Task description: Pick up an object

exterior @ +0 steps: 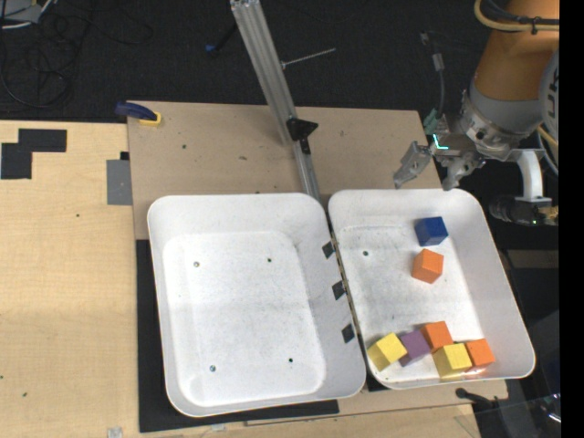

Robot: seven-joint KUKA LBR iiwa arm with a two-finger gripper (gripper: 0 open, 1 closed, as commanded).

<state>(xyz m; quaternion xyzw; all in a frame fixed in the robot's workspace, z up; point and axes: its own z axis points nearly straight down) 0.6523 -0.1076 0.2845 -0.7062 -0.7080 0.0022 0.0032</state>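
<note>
The arm (511, 53) enters at the upper right of the frame, its orange band above a grey wrist. The gripper (431, 164) hangs just above the top edge of the right bin (511, 336), over the bare table (228, 153). Its two fingers (411, 167) are spread apart with a clear gap between them, and nothing is seen between them.

The right bin holds all the loose objects. A blue cube (431, 230) lies in its upper part, below the gripper and apart from it. An orange cube (427, 265) lies just below the blue one, not touching it. Along the bin's lower edge is a tight cluster: a yellow cube (388, 349) at the left, a purple cube (415, 344) beside it, a second orange cube (438, 334) next to that, a second yellow cube (452, 360) below, and a third orange cube (479, 352) at the far right. These five appear to touch or nearly touch one another.

The left bin (182, 235) occupies the lower centre of the frame, side by side with the right bin, with small black clips (339, 290) along the seam between them. A slanted metal rail (274, 80) runs from the top centre down to the bins' shared corner. A blue-and-yellow clamp (139, 112) sits at the table's upper left corner.
</note>
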